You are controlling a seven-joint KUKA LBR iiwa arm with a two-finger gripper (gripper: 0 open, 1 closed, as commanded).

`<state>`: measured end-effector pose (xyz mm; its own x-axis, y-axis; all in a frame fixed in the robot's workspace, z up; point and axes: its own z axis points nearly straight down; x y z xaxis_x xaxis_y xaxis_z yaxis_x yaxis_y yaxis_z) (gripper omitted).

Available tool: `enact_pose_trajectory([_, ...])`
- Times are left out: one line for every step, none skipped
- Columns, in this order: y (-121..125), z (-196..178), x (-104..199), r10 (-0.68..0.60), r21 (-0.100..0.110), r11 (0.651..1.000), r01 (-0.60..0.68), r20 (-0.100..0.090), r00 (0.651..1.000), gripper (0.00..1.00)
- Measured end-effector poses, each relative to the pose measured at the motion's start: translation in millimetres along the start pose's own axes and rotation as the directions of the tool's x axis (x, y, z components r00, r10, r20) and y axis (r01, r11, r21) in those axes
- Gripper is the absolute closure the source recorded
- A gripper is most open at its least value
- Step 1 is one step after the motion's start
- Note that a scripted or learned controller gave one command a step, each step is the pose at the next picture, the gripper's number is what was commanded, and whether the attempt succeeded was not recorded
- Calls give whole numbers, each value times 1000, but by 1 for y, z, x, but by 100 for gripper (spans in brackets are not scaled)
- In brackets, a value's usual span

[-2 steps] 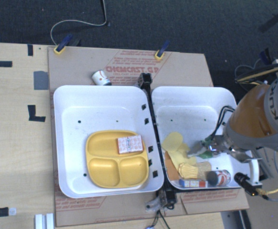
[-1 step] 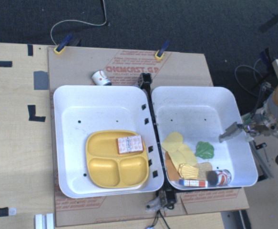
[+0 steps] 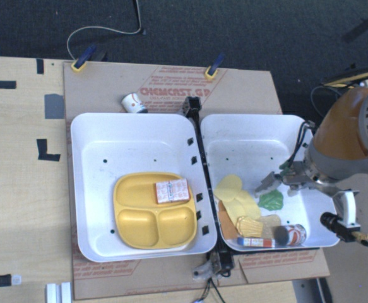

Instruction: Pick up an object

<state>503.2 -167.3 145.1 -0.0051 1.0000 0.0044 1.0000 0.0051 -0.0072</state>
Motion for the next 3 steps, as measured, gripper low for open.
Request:
enact_pose_trajectory([-6, 58, 1, 6, -12, 1000, -6, 6, 1000, 0])
enact_pose_trajectory([-3, 45, 2, 5, -20, 1000, -5, 7, 1000, 100])
enact_pose_trajectory([77, -44, 55, -5, -20, 1000, 5, 5, 1000, 100])
